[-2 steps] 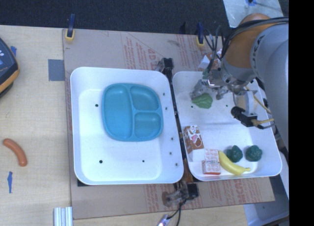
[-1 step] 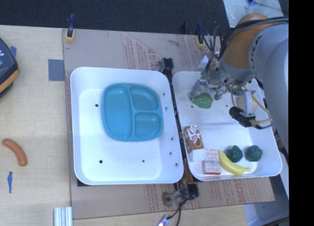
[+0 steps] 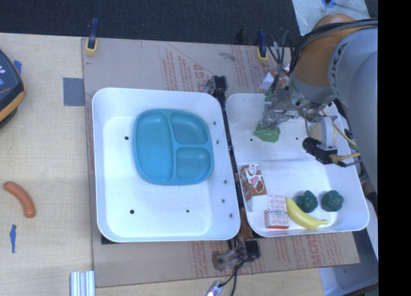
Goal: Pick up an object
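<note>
Tabletop (image 3: 45, 153): a sausage (image 3: 20, 199) lies far left.
Left bin (image 3: 109, 160): holds a blue divided plate (image 3: 172, 146).
Right bin (image 3: 289, 163): green object (image 3: 267, 134) near the back; packets, banana (image 3: 306, 216) and two dark green pieces along the front.
Pincer (image 3: 273, 116): right above the green object, touching it; released or clenched, I cannot tell.
Risk: soft, lumpy shape could slip out if caught only at its edge.

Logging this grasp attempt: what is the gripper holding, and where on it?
Cannot be told: the gripper sits right at the green object, its fingers unclear.
</note>
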`<move>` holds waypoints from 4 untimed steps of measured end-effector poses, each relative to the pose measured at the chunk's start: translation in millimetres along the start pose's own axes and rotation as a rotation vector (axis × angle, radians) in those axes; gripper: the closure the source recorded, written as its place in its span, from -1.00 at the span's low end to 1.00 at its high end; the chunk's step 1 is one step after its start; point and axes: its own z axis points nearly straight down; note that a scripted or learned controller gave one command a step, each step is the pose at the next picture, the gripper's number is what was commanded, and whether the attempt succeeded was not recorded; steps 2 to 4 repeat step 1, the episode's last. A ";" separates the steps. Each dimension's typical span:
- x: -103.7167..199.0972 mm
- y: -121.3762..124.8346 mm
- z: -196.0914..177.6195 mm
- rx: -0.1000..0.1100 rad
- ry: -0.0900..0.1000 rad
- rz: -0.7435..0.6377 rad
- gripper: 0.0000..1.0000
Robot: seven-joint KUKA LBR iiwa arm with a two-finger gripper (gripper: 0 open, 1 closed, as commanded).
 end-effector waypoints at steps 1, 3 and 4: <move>-59.9 -32.0 11.1 -0.001 -0.001 0.005 1.00; -59.9 -32.0 11.1 -0.001 -0.001 0.005 1.00; -59.9 -32.0 11.1 -0.001 -0.001 0.005 1.00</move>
